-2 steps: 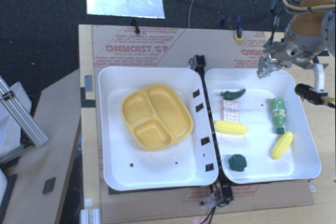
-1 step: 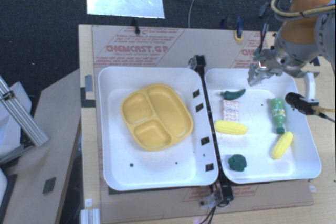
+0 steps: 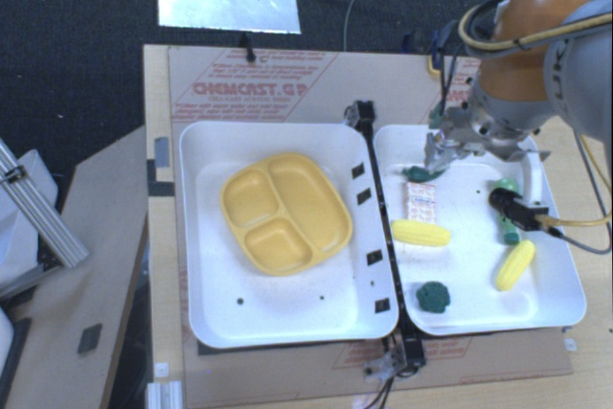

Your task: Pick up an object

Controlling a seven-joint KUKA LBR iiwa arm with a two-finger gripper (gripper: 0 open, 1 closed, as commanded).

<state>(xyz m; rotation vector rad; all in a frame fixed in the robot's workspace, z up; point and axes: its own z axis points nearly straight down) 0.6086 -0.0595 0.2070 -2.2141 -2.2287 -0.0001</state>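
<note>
My gripper (image 3: 437,154) hangs over the far left corner of the right bin (image 3: 573,300). Just below and left of it, a small dark green piece (image 3: 419,174) lies on the bin floor, touching or nearly touching the gripper's tip; nothing is seen lifted. Nearer the camera lie a white packet with red print (image 3: 420,200), a yellow corn cob (image 3: 421,233), a dark green broccoli head (image 3: 433,296) and a second corn cob (image 3: 514,265). A bright green item (image 3: 507,188) is partly hidden behind the wrist hardware on the right.
The left bin (image 3: 204,319) holds a yellow divided plate (image 3: 284,211). A black divider with clips (image 3: 378,225) runs between the bins. The arm's orange band (image 3: 536,14) looms over the right bin's far side.
</note>
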